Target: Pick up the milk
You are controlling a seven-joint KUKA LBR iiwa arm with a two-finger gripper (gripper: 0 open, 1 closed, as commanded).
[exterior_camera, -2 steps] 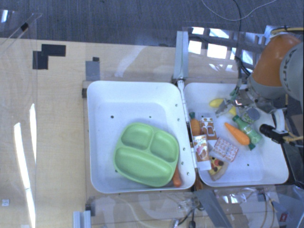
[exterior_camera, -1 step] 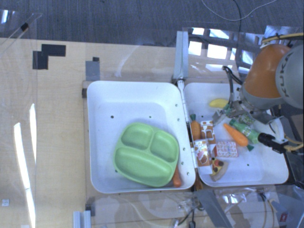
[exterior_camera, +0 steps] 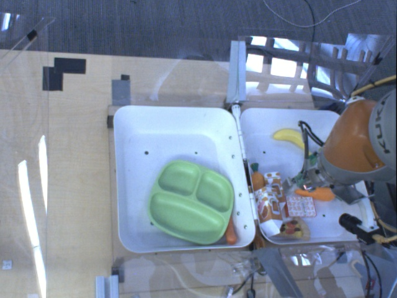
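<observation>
Milk (exterior_camera: 269,197), a small carton with white and orange-brown print, lies on its side low in the right bin (exterior_camera: 263,126), close to the wall that divides the two bins. The hand (exterior_camera: 308,179) is down in that same bin, just to the right of the carton and above a small red-and-white packet (exterior_camera: 301,208); whether it is wide, narrow or gripping something cannot be told, since the orange band of the arm (exterior_camera: 356,138) hides much of it. An orange carrot (exterior_camera: 316,194) lies right beside the hand, and a banana (exterior_camera: 289,136) rests farther up the bin. Another carrot (exterior_camera: 257,180) touches the carton's upper end. The left bin (exterior_camera: 133,135) holds a green divided plate (exterior_camera: 191,202), with the tabletop (exterior_camera: 62,185) beyond.
</observation>
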